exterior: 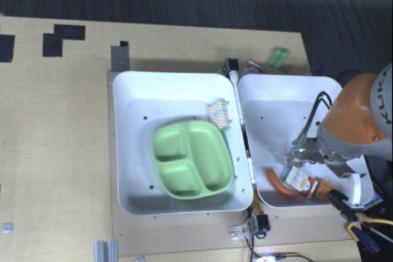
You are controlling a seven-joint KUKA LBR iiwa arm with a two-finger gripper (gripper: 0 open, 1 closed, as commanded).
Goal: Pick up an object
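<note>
Down at the near edge of the tabletop (55,150), a tangle of wires and a small clip (255,227) sits just below the seam between the two bins. Moving up, here's the right bin (276,104), and the action is in its near corner: an orange-red sausage-shaped piece (280,184) lies against the front wall, and just beside it, touching, a small bottle with a white label and brown-orange body (305,183). The gripper (299,156) hangs right over that bottle, low in the bin; from this angle it's impossible to tell whether it's released or clenched, and nothing can be seen caught in it. Behind it, the grey arm with its orange band (353,110) comes in from the right, a black cable looping off the wrist.

Over in the left bin (132,132), a green divided plate (192,158) lies flat, tilted slightly across the floor. At its far right corner, touching the rim, sits a small patterned white packet (219,112) close to the bin's right wall.

Farther back, beyond the bins, a small green object (278,57) rests on the tabletop near its far edge, and black tape marks (61,38) dot the far left.
</note>
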